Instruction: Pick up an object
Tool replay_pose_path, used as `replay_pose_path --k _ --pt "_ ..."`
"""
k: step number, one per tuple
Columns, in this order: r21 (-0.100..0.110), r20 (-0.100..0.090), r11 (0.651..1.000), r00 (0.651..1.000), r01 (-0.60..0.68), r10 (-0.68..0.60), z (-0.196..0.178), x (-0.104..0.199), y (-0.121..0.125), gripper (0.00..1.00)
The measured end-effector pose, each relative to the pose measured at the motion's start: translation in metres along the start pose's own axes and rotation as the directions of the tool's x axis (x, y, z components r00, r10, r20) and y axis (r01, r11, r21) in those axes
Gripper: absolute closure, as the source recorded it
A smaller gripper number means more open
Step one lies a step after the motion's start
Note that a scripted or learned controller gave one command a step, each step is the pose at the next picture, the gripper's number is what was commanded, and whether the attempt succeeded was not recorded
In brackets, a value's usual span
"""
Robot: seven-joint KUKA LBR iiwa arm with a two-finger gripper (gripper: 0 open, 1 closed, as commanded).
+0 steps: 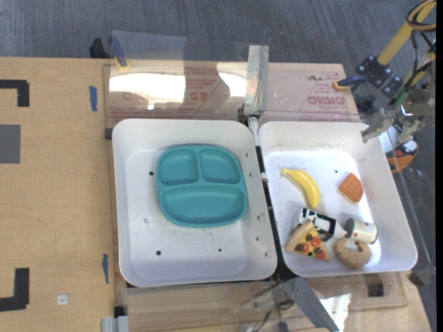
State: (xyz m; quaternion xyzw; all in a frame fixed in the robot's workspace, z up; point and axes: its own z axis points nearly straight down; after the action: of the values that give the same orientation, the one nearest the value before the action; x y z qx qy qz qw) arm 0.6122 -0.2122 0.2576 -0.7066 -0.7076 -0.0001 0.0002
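Right bin (387,185) holds five small items; the left bin (131,241) holds a teal divided plate (201,185) lying flat near its centre, three compartments, two small ones on the far side and one wide one on the near side.

Candidate objects, all in the right bin:
- Banana (304,185): yellow, curved, dark stub at its upper-left tip. Long axis runs diagonally from upper-left to lower-right; the curve bows toward the far right. Lies left of centre, apart from the bin wall.
- Orange waffle-like block (351,187): roughly square, ribbed top, tilted; to the right of the banana, well apart from it.
- Pizza slice (309,241): tan crust, red and yellow topping, near the front-left of the bin. A black-and-white piece (318,220) rests just above it, touching.
- Brown pretzel-shaped item (353,252): front right, just beside a small white-and-tan object (363,233) with a dark end.

Gripper (387,113): at the far right corner of the right bin, over its rim, away from all items. Finger state: cannot tell; the hardware there is cluttered with cables.
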Motion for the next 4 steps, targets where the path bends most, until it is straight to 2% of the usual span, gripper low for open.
replay_pose_path --k 1,2,3,4 --pt "0.008 -0.003 1.000 1.000 0.013 -0.013 0.092 0.055 -0.045 0.00" --pt "-0.020 0.005 0.996 0.996 0.086 -0.086 0.152 0.087 -0.006 0.00" --pt "-0.005 0.002 0.978 0.978 0.210 -0.210 0.170 0.116 -0.015 0.00" --pt "-0.005 0.004 0.986 0.986 0.165 -0.165 0.170 0.088 -0.061 0.00"
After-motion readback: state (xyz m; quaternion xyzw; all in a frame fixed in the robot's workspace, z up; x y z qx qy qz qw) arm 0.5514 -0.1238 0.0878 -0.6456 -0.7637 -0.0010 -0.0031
